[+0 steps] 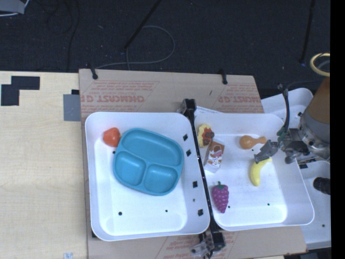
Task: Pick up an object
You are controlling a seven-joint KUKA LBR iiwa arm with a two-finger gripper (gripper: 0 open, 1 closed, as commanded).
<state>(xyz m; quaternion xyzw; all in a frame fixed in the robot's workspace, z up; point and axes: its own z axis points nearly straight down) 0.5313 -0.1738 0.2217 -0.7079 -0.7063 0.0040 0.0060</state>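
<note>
My gripper (277, 154) hangs over the right side of the right bin (295, 216), with its fingers spread open and nothing between them. Its left finger (263, 154) sits just above the top end of a yellow banana (257, 172) lying on the bin floor. A tan drumstick-shaped toy (252, 141) rests a little up and to the left of that finger. Near the bin's left wall are a small carton (214, 156), a yellow-and-brown toy (205, 135) and purple grapes (220, 196).
The left bin (97, 209) holds a blue divided plate (148, 161) and a red tomato (111, 136) at its upper left. A black divider (197, 166) runs between the bins. The arm's orange band (324, 104) stands at the right edge.
</note>
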